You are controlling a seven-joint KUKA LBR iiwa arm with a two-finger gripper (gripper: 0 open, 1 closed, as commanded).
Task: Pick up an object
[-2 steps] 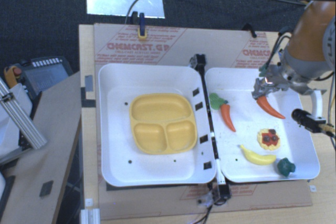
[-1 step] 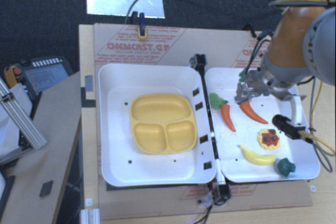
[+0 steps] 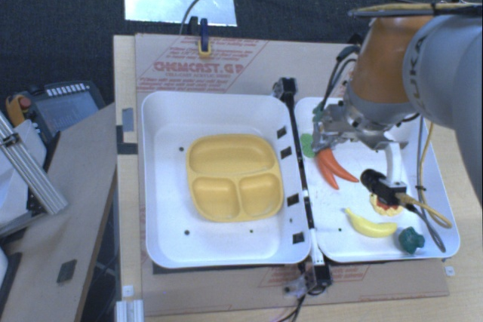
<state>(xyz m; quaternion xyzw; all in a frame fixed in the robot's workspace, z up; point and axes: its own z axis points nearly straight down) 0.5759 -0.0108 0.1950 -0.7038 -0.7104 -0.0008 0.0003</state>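
We log the gripper (image 3: 326, 138) low in the right bin (image 3: 441, 226), at its upper left, directly over the carrot (image 3: 332, 167). The carrot's long axis runs down and rightward (toward the banana (image 3: 371, 225)). Grip state: we cannot tell.

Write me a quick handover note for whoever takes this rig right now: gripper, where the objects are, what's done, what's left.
Gripper: low over the right bin, at the top of the orange carrot; finger state cannot be made out, and nothing is seen held.
Objects: carrot, a green piece beside it, yellow banana, teal item and a small yellow-red item all lie in the right bin. The yellow divided tray sits in the left bin.
Done: arm positioned near the carrot.
Left: grasp an object and lift it.
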